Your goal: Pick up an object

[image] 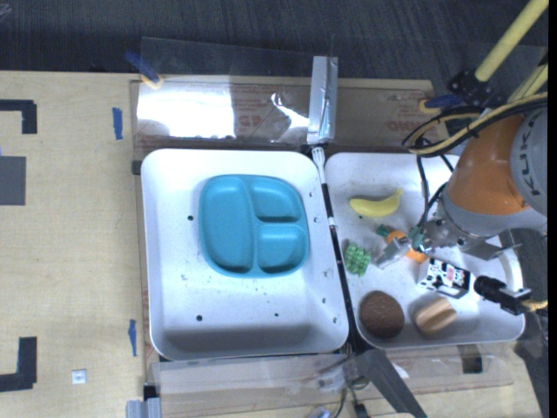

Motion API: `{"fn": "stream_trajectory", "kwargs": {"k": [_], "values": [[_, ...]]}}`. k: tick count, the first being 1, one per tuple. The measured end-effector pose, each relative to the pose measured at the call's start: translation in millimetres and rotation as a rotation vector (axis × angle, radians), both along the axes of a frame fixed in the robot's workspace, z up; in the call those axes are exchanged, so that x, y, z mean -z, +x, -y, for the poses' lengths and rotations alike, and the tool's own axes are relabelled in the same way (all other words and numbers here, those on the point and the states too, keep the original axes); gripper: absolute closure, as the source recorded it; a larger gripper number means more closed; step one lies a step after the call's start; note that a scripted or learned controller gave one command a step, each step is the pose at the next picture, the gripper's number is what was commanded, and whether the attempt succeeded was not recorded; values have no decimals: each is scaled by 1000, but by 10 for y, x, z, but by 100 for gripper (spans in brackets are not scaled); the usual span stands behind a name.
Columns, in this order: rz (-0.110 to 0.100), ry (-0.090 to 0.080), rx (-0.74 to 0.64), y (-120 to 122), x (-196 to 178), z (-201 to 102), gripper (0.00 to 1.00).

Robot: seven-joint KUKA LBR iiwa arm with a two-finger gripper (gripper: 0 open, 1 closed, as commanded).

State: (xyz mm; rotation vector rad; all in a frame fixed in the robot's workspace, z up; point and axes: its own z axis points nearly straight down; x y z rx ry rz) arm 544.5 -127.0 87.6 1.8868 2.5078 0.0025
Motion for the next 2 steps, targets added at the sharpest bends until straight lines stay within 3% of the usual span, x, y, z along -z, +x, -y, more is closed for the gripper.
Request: {"fn": "stream_trajectory", "kwargs": {"k": [1,2], "values": [[5,-1,3,9,-110,11,100],[3,3,-3,300,-1366,-891,100]]}}
